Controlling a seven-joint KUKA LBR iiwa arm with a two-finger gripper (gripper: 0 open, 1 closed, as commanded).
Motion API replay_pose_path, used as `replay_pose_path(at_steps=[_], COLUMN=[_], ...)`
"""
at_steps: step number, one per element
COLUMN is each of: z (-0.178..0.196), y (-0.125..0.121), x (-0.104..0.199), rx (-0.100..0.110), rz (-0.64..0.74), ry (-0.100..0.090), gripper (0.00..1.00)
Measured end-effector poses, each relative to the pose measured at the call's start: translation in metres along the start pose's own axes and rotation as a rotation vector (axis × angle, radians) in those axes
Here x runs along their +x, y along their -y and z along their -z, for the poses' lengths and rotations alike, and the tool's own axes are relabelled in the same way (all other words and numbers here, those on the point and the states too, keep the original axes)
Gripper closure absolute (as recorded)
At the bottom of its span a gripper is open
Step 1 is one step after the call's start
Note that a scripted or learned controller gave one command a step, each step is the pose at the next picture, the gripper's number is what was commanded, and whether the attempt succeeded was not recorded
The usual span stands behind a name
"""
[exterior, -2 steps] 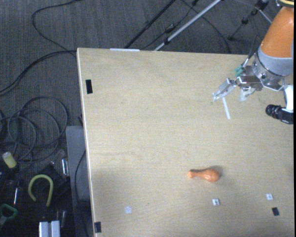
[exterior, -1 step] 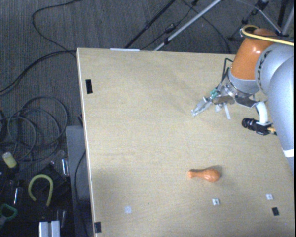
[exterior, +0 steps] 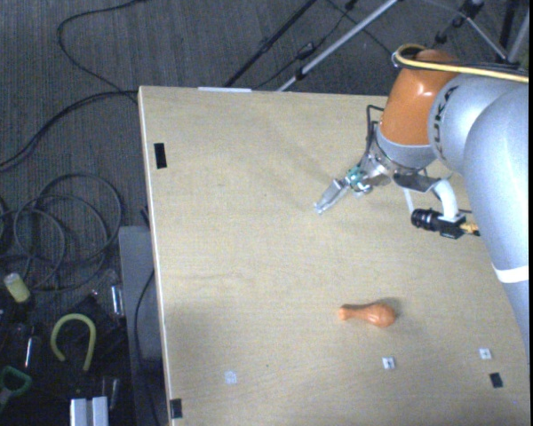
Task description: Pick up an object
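A small orange gourd-shaped object (exterior: 369,314) lies on its side on the beige board (exterior: 249,264), in the lower right part. My gripper (exterior: 330,197) hangs over the board's upper middle, pointing down and to the left from the orange wrist band (exterior: 417,105). It is well above and a little left of the orange object and apart from it. Nothing shows at its tip.
The grey arm (exterior: 497,185) fills the right side. A black fitting with an orange tip (exterior: 440,221) sticks out below the wrist. Small markers (exterior: 388,362) dot the board's lower right. Left of the board, cables and tools (exterior: 62,327) lie on the floor.
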State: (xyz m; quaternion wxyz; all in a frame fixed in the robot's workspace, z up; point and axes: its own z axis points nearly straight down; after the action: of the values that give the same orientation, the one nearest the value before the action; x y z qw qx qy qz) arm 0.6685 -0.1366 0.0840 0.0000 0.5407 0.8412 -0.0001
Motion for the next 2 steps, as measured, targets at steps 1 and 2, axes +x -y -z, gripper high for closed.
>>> replay_pose_path(at_steps=[1,2], z=[0.0091,0.009], y=[-0.0011,-0.001], x=[0.0013,0.0013], rx=[-0.003,-0.003], rz=[0.0,0.0], ry=[-0.003,-0.003], gripper=[1.0,0.0])
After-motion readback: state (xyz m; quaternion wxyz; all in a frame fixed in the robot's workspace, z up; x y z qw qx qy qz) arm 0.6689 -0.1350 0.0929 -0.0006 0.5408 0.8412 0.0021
